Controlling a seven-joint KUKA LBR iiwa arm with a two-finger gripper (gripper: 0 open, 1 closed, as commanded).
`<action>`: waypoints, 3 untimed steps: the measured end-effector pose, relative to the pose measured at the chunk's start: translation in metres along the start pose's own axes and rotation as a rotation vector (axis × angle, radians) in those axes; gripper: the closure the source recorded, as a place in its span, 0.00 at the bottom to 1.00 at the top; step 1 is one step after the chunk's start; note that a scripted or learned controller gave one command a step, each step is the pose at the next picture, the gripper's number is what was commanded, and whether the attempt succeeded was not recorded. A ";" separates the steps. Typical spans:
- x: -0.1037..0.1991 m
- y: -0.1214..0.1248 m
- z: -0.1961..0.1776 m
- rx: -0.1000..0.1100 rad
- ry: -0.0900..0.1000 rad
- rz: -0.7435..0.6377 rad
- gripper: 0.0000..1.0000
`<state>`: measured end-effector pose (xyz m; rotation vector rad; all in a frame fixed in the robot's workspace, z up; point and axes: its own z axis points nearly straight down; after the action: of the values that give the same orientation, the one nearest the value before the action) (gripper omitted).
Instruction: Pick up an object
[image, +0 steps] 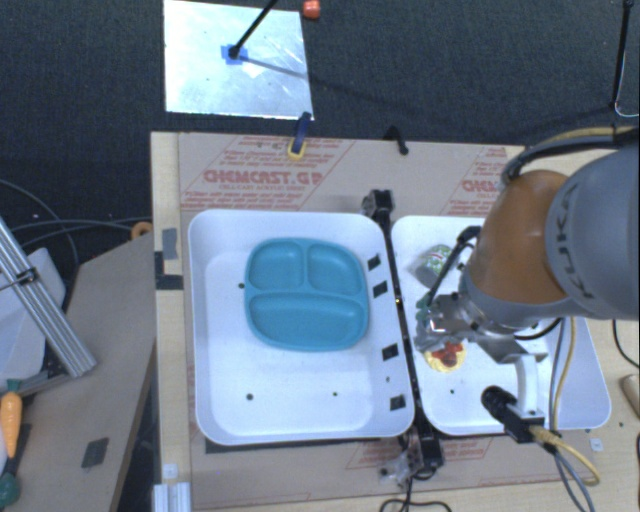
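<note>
The gripper (437, 335) sits low in the right bin (590, 400), over a red-and-yellow toy (447, 355); its opening cannot be told. A greenish item (434, 262) lies near. Risk: the toy sits partly under the wrist, so an off-centre close may push it aside.

Dark carpet (80, 90) surrounds a cardboard-topped bench (260, 170); a shiny metal sheet (235, 60) lies beyond, an aluminium rail (40, 310) at left.
</note>
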<state>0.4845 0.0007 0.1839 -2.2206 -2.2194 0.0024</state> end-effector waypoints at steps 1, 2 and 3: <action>0.032 0.004 -0.158 -0.023 0.003 -0.010 1.00; 0.089 0.001 -0.122 -0.002 0.002 -0.010 1.00; 0.086 0.002 -0.124 -0.004 0.000 -0.005 0.00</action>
<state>0.4867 0.0863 0.3078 -2.2167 -2.2272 -0.0016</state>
